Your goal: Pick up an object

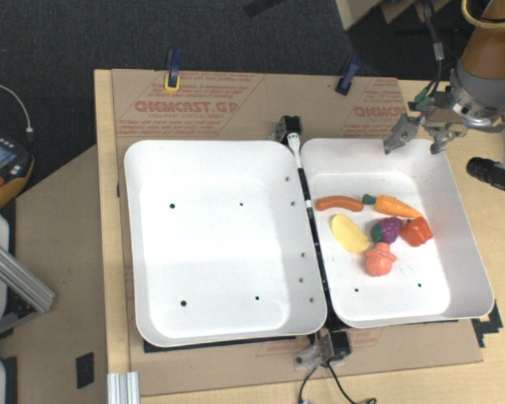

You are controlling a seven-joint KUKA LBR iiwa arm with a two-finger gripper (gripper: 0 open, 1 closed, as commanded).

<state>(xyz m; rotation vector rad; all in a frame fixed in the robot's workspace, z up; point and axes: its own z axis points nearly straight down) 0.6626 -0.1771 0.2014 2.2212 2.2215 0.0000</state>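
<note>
Gripper (418, 140) hovered at far edge of right bin (463, 225), fingers spread, nothing held. Carrot (396, 206) lies nearward, slightly left of fingers, long axis left-right.

arm (486, 66): grey wrist | orange band above | gripper (419, 139): metal fingers, green fitting

I see the bench from one fixed camera placed high above, looking down at a slant. Both white bins (151, 251) fit in my view, and the arm (488, 57) enters from its right.
</note>
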